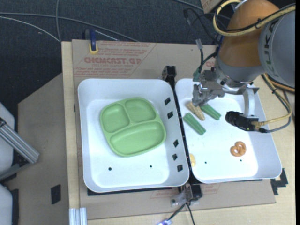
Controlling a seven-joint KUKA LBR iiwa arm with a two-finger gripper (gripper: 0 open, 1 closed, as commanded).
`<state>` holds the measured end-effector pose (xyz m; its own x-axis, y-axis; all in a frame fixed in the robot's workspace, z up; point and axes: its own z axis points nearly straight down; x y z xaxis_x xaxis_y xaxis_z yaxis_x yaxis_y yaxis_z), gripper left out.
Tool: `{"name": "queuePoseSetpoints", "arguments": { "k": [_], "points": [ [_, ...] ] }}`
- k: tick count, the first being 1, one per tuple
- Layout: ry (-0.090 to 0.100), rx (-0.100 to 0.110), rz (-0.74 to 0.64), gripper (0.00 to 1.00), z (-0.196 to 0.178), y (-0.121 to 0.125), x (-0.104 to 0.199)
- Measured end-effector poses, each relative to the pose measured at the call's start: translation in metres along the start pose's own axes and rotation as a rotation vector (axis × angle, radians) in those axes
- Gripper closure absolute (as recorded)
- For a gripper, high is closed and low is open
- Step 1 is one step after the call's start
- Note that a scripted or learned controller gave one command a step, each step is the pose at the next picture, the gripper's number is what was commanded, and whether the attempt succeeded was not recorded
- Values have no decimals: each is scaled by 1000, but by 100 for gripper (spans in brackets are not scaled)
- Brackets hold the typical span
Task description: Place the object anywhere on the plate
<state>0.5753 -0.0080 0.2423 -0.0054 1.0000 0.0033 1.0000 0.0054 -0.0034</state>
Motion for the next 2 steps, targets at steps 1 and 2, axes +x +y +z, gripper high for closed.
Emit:
{"name": "queuePoseSetpoints", "arguments": {
  "k": [1, 2],
  "points": [
    [0, 1, 0, 100, -3, -30, 45],
    [-1, 3, 1, 100, 13, -60, 93]
  ]
}}
